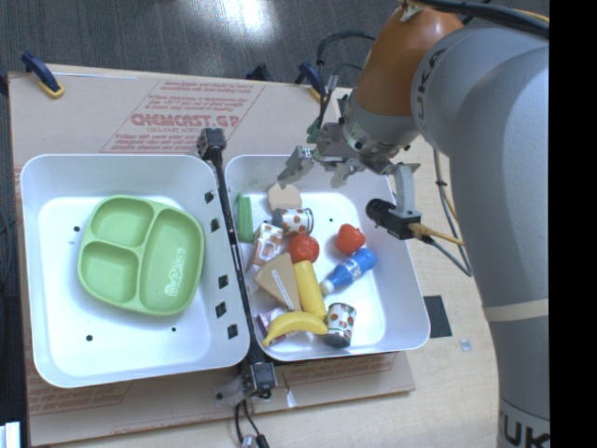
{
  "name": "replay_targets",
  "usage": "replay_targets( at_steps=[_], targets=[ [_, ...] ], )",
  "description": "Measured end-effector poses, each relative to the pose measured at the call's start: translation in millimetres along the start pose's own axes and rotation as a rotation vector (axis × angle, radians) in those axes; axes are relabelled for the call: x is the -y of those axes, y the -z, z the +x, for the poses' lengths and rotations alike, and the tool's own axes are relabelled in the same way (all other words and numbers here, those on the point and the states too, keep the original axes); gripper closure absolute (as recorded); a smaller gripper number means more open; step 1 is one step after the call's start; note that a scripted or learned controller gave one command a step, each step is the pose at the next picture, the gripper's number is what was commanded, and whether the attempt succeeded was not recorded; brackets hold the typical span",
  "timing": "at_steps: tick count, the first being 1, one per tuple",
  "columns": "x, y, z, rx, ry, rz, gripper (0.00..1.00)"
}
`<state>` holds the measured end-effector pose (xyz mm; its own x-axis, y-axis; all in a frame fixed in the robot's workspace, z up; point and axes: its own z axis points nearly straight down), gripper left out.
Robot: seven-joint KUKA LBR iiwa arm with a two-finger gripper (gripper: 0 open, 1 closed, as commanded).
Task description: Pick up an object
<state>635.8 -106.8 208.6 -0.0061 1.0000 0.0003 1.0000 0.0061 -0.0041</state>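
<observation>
Here, end effector (320, 168) hovers over toys (303, 269) (right bin (406, 311)).

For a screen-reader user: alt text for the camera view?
A grey arm's tool hovers over the right bin, crowded with small toys including a banana and a blue bottle. The left bin holds a green divided plate.

Two white bins (42, 278) sit on tan cardboard (112, 101) printed with red lettering. The left bin bears a pale green divided plate (140, 255). The right bin holds a yellow banana (297, 324), a red tomato (303, 248), a red strawberry (349, 239), a blue bottle (350, 270) and a polka-dotted cup (340, 323).
</observation>
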Motion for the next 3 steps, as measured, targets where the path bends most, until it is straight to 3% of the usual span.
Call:
replay_targets(
  at_steps=[1, 2, 3],
  targets=[
    [71, 28, 76, 0.000, 0.004, 0.000, 0.00],
    [114, -18, 70, 0.001, 0.001, 0.001, 0.00],
    [63, -115, 14, 0.002, 0.000, -0.009, 0.00]
  ],
)
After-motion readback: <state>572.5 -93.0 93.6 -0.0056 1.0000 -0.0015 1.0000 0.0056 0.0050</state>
